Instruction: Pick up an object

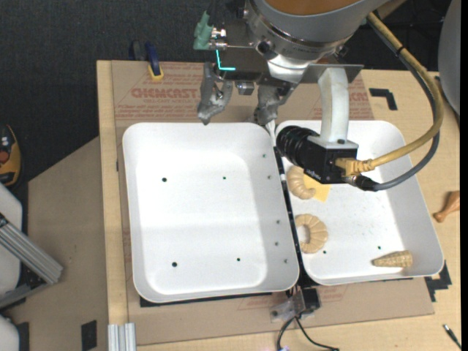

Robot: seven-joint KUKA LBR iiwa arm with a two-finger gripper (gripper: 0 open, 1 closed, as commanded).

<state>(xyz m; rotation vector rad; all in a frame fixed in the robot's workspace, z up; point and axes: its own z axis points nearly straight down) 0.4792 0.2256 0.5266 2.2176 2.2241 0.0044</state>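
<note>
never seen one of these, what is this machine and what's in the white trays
This is one camera fixed above a bench, looking down at a slant. The big grey and orange shape at the top is a robot arm; its gripper, two metal fingers, hangs open over the far edge of the left tray with nothing between them. The right tray holds three tan, pastry-like pieces: one ring, one curled piece beside a yellow scrap, one cone. The black device with a hose is mounted on the arm.
</note>
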